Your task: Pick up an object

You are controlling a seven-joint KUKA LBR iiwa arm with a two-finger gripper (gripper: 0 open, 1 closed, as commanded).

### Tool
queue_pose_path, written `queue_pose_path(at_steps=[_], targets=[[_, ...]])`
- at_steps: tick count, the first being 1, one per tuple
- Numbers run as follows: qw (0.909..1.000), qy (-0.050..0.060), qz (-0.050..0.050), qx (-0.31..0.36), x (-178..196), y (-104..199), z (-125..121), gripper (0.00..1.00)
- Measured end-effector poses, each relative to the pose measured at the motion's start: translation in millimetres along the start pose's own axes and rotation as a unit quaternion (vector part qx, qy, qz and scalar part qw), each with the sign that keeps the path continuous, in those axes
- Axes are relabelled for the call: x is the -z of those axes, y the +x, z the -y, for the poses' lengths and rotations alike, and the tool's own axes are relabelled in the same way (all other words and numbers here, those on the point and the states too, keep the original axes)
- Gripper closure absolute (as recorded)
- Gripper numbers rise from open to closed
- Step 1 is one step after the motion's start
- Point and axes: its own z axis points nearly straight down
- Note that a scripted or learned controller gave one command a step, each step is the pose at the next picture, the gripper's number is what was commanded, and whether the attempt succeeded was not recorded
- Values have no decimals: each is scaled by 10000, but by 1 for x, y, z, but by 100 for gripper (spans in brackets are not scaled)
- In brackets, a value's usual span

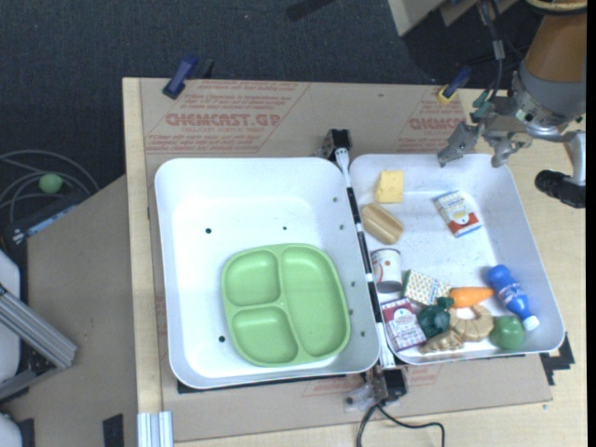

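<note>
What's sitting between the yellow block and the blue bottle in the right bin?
In the camera view, the small red and white carton lies between the yellow block and the blue bottle, on the right bin floor.

Dark blue carpet floor (112, 26), brown cardboard-topped bench (233, 110), coiled cables (28, 189) at left

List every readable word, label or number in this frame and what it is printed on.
"CHEMCAST GP": red print on the brown board behind the left bin.
Same print, partly cut off, behind the right bin.
Small carton and packets: printing too small to read.
</note>
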Motion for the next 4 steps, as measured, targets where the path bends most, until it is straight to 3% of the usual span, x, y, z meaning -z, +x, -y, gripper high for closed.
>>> queue_pose_path(at_steps=[1,2,3,4], targets=[[10000,11,2,-4,-74,-34,23,0],[10000,12,-3,-3,-130,-34,31,0],[10000,-10,4,-2,-119,-35,30,100],[10000,-8,3,3,-129,58,45,100]])
